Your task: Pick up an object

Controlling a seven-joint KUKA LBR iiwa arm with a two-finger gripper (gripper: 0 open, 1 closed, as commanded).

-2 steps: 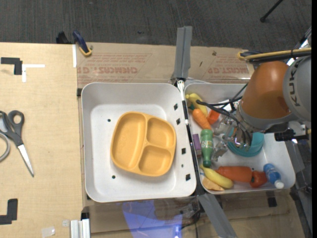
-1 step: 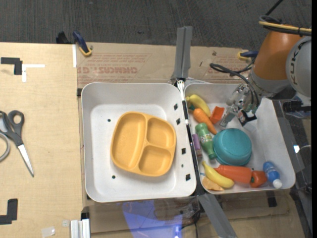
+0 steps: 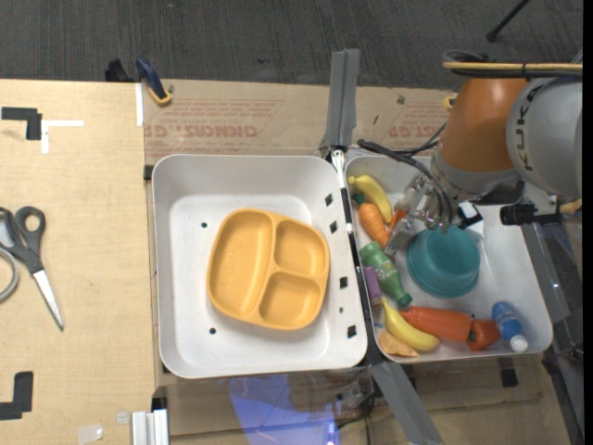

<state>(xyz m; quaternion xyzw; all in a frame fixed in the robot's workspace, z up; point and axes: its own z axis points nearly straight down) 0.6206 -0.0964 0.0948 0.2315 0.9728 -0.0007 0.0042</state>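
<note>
Gripper (image 3: 414, 219), on the grey arm (image 3: 547, 137) with its orange band, hangs low in the right bin (image 3: 533, 276) above the toy carrot (image 3: 372, 221) and beside the teal bowl (image 3: 446, 260); we cannot tell how its fingers stand. In that bin we also list a banana (image 3: 372, 193) at the far end, a green bottle (image 3: 387, 273), a second banana (image 3: 409, 329), an orange-red pepper (image 3: 447, 323) and a blue bottle (image 3: 509, 326). In the left bin (image 3: 176, 248) we record one yellow divided plate (image 3: 268, 269), lying flat.
</note>
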